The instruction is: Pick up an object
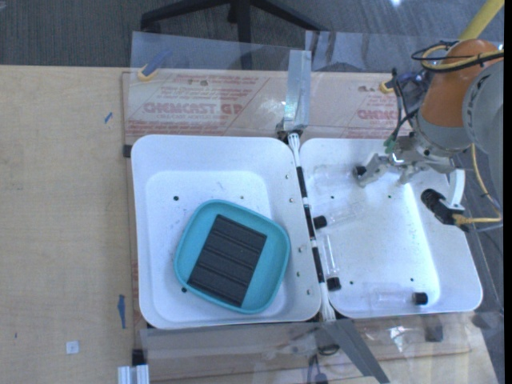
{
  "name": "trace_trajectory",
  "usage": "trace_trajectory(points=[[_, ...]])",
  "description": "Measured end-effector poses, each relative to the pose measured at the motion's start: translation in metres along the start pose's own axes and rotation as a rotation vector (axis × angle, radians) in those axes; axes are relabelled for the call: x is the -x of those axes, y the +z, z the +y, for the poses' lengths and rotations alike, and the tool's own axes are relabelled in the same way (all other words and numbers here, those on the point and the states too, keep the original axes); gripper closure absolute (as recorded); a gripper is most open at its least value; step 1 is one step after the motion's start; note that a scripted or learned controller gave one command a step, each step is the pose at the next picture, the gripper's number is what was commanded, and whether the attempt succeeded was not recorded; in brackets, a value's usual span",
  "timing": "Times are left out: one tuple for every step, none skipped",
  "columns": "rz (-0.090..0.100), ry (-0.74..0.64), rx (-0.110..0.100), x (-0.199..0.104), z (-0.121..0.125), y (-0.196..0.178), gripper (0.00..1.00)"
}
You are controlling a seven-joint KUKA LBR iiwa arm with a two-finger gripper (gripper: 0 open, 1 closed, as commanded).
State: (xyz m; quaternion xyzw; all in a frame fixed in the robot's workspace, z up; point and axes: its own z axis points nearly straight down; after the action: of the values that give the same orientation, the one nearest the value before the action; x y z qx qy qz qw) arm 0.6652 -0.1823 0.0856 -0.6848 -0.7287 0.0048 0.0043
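Nearest my camera, along the bottom edge of the bench [56,214], I see some clear plastic pieces and a grey bracket [352,354] below the spot where the two white bins meet. Just above that, in the left bin [152,174], sits a teal tray [232,254] with rounded corners, turned at a slant, and on it lies a dark grey ribbed slab [228,260] that covers most of the tray's floor; the tray rests toward the near right part of that bin, close to the divider. Between the bins runs a strip of hinges with a few small black clips [320,222]. From my seat the right bin [448,286] holds what looks like a clear, hard-to-read item with a black cap [419,298] near its front edge, and a faint clear shape near the divider that I cannot make out. My arm [456,86] comes in from the right, its orange band above the far right corner of the right bin, with cables looping around it. I place the gripper [392,165] over the far part of the right bin, well apart from the teal tray, and I see nothing between its fingers. Whether it is spread or closed I cannot tell from this angle. Behind the bins stands a clear panel [216,102] with red lettering.
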Motion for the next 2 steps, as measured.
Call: trace_trajectory(points=[[-0.001,-0.083,0.014,-0.054,0.007,-0.001,0.00],[-0.001,-0.128,0.019,-0.066,-0.051,-0.002,0.00]])
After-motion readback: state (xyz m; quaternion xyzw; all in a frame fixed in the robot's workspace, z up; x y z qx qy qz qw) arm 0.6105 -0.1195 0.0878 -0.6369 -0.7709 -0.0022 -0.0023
